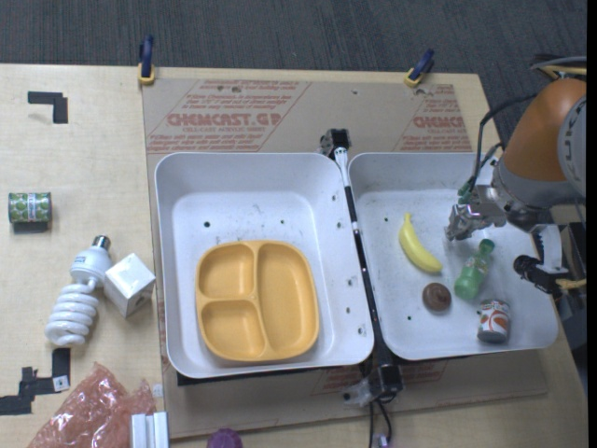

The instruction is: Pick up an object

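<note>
4 times over, spotting something pickable in the right bin [392, 189]: banana [420, 244], green bottle [473, 271], brown round piece [436, 296], small can [493, 321]. Rating the banana and the green bottle as the likeliest targets, purely for lying nearest the gripper [464, 220].

Finding the banana lying flat out on the open floor of the bin, well apart from every wall, so leaving room on both flanks for a grip across its narrow curve. Finding the green bottle lying tilted just beside it, cap end pointing up toward the gripper, base end near the brown round piece; probably rolling if nudged off-centre. Placing the small can in the near right corner, close to the wall, so looking awkward to get around.

Seeing the gripper hanging over the bin between the banana's upper tip and the bottle's cap, holding nothing visible. Not managing to tell how wide it is standing from this slant, so not guessing.

Following the arm [550, 138] reaching in from the right, orange band up high, wrist bending down over the bin.

Moving outward: noting the left bin [233, 185] carrying a yellow divided plate [258, 299], well away from the action. Spotting a cardboard sheet [233, 110] under both bins, pinned by 2 blue clamps [146, 59], presumably stopping any sliding. Leaving aside a light bulb [75, 297] and a white cube [129, 284] lying off to the left.
</note>
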You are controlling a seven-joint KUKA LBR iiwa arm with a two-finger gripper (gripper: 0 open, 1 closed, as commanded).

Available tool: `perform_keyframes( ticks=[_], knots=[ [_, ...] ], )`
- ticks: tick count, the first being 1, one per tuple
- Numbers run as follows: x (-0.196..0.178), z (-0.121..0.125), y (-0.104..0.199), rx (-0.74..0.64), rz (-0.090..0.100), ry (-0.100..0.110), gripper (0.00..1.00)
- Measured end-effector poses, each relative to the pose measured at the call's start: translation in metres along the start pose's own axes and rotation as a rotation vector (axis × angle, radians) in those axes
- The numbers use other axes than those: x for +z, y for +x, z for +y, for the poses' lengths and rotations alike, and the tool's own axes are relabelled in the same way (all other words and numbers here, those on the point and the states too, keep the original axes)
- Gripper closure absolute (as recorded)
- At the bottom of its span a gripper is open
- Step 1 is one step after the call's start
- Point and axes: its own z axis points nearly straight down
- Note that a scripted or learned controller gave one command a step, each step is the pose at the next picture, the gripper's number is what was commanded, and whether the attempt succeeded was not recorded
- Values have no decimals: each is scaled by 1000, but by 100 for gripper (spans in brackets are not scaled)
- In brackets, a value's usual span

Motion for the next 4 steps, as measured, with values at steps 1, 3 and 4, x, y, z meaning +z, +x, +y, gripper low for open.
perform_keyframes(
  ticks=[1,3,4],
  knots=[
    [2,-66,56,0,0,0,0],
    [-8,-120,94,3,0,-3,100],
    [-98,-56,169,-2,0,-1,100]
  ],
)
